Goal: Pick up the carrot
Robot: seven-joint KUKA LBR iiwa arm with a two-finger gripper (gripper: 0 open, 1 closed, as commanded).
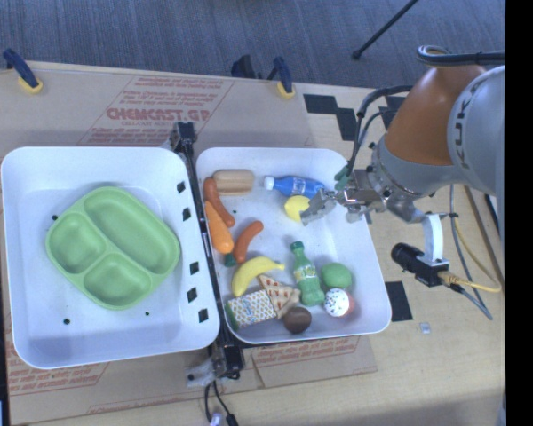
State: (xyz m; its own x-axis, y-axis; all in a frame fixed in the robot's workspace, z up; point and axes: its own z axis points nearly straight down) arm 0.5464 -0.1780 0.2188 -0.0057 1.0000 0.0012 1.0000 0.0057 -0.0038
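The carrot is a long orange piece lying along the left wall of the right bin, its tip pointing toward the far end. My gripper hovers near the bin's right side, just beside a yellow lemon and well to the right of the carrot. Its fingers stand open with nothing between them.
Around the carrot lie a red sausage, a bun, a banana, a blue bottle, a green bottle, a lime and crackers. The left bin holds a green divided plate.
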